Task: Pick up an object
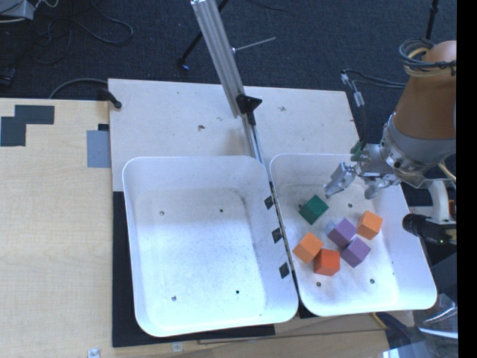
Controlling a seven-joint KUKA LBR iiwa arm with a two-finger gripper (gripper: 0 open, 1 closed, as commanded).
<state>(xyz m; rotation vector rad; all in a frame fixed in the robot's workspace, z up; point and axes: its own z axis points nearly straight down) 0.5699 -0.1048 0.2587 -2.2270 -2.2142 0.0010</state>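
Just below gripper [356,179], green block [314,209]

We see the pale bench top [179,118] carrying 2 shallow white bins side by side — the left bin [141,200] and the right bin [417,289] touch along a shared edge. A black mat [119,274] shows under the left bin's outer side. To the left lies a light wooden board [52,252] (with a few grey patches [97,148] on it) — flush against the bench.
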